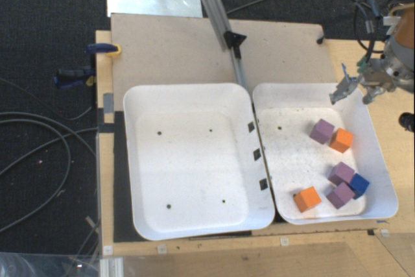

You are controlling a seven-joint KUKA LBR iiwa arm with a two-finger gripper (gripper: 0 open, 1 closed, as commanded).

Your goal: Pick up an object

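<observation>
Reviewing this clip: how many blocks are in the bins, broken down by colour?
Purple blocks: 3
Orange blocks: 2
Blue blocks: 1
Total: 6, all in the right bin.

High slanted view over both bins (194,94)

The gripper (356,91) hangs at the right — fingers apart, holding nothing.

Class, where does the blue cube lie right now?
The blue cube lies in the right bin, near its front right corner, touching the purple cubes beside it.
</observation>
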